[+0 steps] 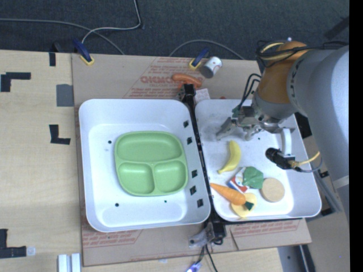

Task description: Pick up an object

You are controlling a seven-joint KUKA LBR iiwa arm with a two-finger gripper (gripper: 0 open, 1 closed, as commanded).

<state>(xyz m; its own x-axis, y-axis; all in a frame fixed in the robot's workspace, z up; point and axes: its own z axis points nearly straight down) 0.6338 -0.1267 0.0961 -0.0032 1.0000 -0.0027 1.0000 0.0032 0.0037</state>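
The banana (231,157) lies in the right bin (306,208), its long axis running roughly toward and away from the end effector (233,127), which hangs just above its upper tip with fingers spread and empty.

There is red print on the brown cardboard sheet (148,81) just behind the left white bin (91,152), but the letters are too small and blurry to read. No other words or numbers can be read.
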